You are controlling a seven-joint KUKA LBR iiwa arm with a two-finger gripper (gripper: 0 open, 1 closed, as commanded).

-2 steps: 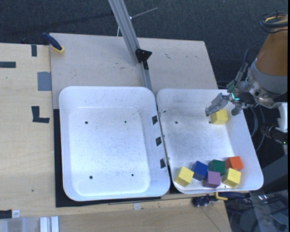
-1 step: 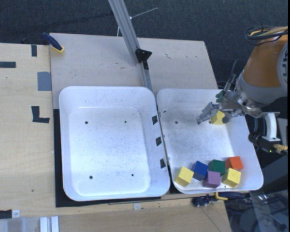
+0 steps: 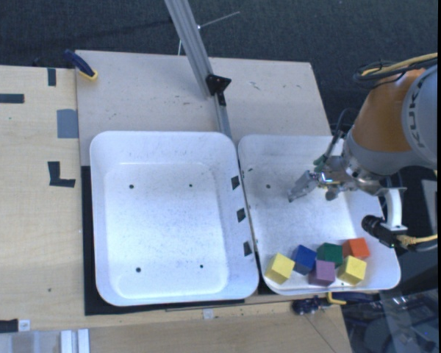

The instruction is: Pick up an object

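I can read no brand or writing from here; the table [image 3: 169, 94] carries dark tape marks along its 9 o'clock side, but none form letters I can make out.

My arm [image 3: 393, 123] comes in from 3 o'clock, orange band showing above the wrist, and the pincer [image 3: 300, 188] hangs over the upper middle of the right bin [image 3: 279, 153], its grey tip pointing toward 8 o'clock. Whether the pincer is apart or together I cannot tell; the tip reads as one grey wedge, and I see nothing caught in it.

The blocks sit clustered at the bin's 5 o'clock corner, well apart from the pincer: a yellow block [image 3: 281, 268] at the 9 o'clock end, a blue block [image 3: 304, 258] just beside it, a purple block [image 3: 324, 271] next, a green block [image 3: 329, 253] at its 12 o'clock, an orange block [image 3: 358, 248] at the cluster's 2 o'clock, and a second yellow block [image 3: 353, 270] below that. They are packed close, several touching.

The left bin [image 3: 162, 219] lies alongside. A slanted metal rail [image 3: 192, 39] runs from 12 o'clock down to the seam between the bins, ending in a black clamp [image 3: 217, 84]. A blue-and-yellow tool [image 3: 81, 64] rests at the table's 11 o'clock corner.
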